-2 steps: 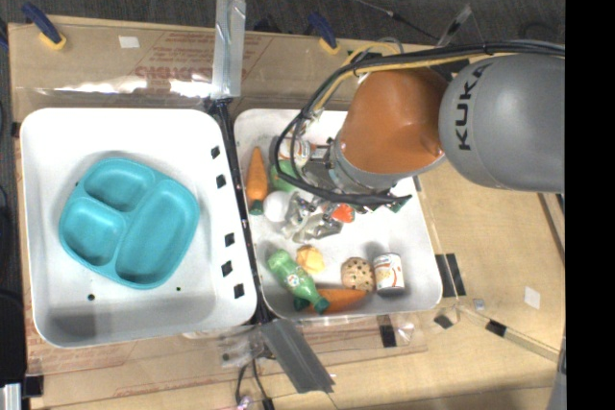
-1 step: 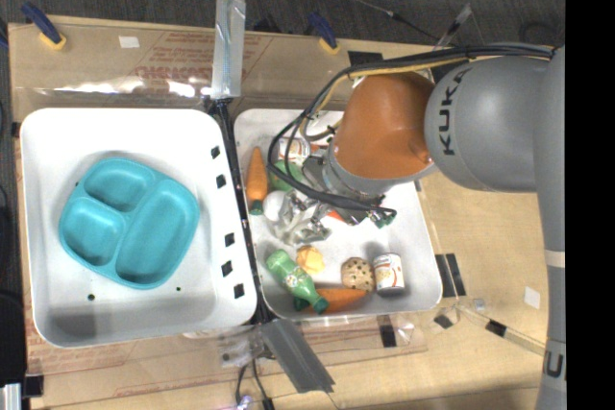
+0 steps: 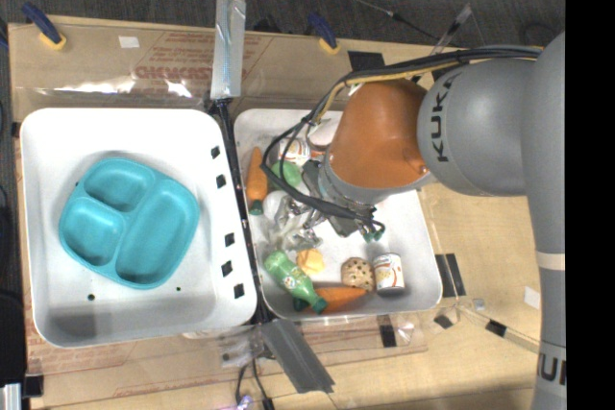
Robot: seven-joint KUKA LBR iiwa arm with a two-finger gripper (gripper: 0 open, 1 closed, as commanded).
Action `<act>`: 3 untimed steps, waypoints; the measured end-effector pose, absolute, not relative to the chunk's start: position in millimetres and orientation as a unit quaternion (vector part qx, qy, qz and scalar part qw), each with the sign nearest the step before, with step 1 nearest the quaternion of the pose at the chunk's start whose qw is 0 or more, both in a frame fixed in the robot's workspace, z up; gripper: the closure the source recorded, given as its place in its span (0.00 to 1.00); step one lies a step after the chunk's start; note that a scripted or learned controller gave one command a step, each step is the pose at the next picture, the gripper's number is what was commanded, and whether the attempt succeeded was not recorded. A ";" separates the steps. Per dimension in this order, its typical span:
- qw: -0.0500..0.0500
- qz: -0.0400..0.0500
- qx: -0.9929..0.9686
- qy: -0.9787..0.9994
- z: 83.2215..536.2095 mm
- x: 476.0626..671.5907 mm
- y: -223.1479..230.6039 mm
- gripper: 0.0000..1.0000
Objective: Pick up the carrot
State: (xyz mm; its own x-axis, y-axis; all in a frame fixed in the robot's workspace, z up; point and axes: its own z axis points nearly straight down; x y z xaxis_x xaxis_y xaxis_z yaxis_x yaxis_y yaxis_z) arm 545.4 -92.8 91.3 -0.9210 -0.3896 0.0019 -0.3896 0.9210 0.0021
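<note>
- The gripper [image 3: 306, 228] is low in the right bin [image 3: 421, 235], under the orange band [image 3: 380, 134] of the big grey arm [image 3: 490, 125]. I cannot tell if it grips anything, because the arm covers most of it and the shiny bits are hard to make out.
- Just next to the gripper, at about 5 o'clock, is a small yellow piece [image 3: 310, 260]. At 6 o'clock from the gripper lies a green bottle [image 3: 288, 275].
- One carrot [image 3: 338, 297] lies flat at the bin's 6 o'clock edge, its green end touching the bottle. It is near the gripper but apart from it.
- Another orange carrot-like thing [image 3: 256, 179] lies at 10 o'clock from the gripper, by the bin's left wall.
- A cookie [image 3: 356, 273] and a little can [image 3: 387, 273] sit at 4 o'clock.
- The blue tray [image 3: 128, 222] is in the left bin [image 3: 48, 206], well apart.
- I think the job is not done yet. Both carrots lie in the bin, so the grab and the lift are left to do.
</note>
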 end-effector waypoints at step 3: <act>0.001 -0.001 0.500 -0.866 91.1 541.4 -93.6 0.00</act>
